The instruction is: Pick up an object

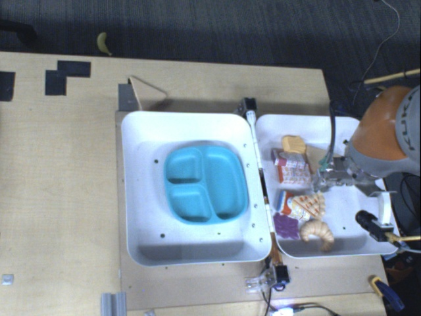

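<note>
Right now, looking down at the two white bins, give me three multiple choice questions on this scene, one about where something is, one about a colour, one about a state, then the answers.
1. Where is the croissant?
A. in the left bin
B. in the right bin, near its front edge
C. on the bench outside the bins

2. What colour is the divided tray in the left bin?
A. red
B. blue
C. yellow

3. How does the divided tray lie?
A. flat, compartments facing up
B. upside down
C. standing on its edge

Answers: 1 B, the croissant lies beside the purple item in the right bin. 2 B, the tray is plainly light blue. 3 A, its three open compartments face the camera.
</note>
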